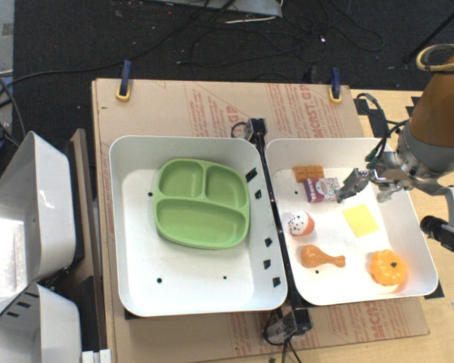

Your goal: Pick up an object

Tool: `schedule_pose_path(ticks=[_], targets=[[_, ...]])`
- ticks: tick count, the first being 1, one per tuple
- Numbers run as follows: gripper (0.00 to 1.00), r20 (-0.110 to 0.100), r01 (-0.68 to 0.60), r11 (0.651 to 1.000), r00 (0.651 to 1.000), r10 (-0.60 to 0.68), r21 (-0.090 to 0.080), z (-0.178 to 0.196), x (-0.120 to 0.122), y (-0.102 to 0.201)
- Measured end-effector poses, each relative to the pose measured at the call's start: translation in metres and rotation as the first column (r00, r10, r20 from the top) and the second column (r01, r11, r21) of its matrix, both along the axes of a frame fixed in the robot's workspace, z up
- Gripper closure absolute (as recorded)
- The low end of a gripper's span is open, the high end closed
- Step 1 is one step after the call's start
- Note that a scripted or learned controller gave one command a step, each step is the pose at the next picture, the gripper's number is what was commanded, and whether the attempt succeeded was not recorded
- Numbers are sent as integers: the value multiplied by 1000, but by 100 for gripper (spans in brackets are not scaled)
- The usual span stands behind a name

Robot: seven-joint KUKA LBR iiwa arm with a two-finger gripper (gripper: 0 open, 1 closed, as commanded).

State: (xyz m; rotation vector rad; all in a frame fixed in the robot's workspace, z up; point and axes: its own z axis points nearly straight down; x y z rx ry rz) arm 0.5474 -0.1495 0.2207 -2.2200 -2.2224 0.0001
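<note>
The small purple box (321, 190) lies in the right bin (420, 237), its long side running left to right, just under a flat orange block (308, 173). The gripper (353, 184) sits at the box's right end; whether it is gripping cannot be told. Nearby lie a flat yellow square (360, 220) and a round orange pumpkin (386, 268).
</note>
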Motion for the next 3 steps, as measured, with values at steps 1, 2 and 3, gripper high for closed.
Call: schedule_pose_path(ticks=[1, 2, 3], targets=[[0, -4, 2, 1000, 1000, -2, 1, -50, -8, 7], [0, -5, 4, 1000, 1000, -4, 1, -109, -18, 8], [0, -3, 3, 1000, 1000, -3, 1, -130, -19, 8]])
